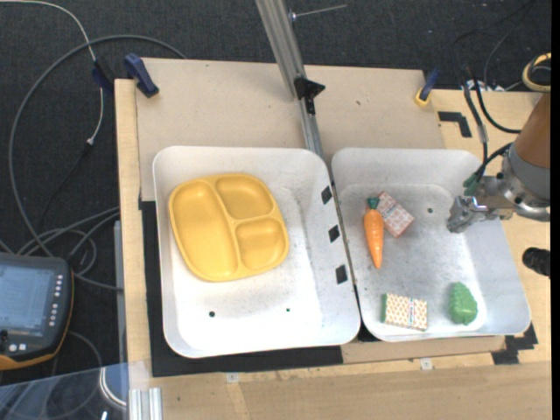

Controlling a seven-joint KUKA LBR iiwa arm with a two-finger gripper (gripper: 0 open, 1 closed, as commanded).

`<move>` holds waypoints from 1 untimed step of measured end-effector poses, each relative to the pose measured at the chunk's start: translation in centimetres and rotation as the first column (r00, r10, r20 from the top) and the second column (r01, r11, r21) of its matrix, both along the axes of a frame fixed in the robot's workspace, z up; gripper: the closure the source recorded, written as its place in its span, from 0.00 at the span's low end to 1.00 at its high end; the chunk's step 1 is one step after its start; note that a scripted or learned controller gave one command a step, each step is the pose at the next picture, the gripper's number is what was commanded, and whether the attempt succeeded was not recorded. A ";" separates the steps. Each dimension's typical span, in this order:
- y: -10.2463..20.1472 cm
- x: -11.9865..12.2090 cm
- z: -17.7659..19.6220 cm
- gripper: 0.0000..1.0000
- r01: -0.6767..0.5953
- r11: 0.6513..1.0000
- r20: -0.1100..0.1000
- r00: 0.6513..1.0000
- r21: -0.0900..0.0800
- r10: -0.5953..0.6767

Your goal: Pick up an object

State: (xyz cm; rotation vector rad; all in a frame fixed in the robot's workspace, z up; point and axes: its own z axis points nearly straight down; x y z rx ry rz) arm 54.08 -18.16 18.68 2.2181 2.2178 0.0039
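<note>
The right bin (pixel 490 234) holds an orange carrot (pixel 374 236) lying lengthwise near its left side, with a small patterned block (pixel 395 214) just to its upper right. A second patterned block (pixel 405 311) lies at the bin's front, and a green leafy piece (pixel 463 304) sits at the front right. My gripper (pixel 462 215) hangs over the right part of this bin, to the right of the carrot and above the green piece, with nothing seen in it.
The left bin (pixel 306 261) carries a yellow divided plate (pixel 229 226). A metal pole (pixel 282 33) rises at a slant behind the bins. Blue clamps (pixel 140 74) sit on the bench's back corners, and cables lie on the floor to the left.
</note>
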 end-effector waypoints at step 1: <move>0.1 -0.9 5.3 1.00 -0.001 1.000 0.002 1.000 0.000 0.001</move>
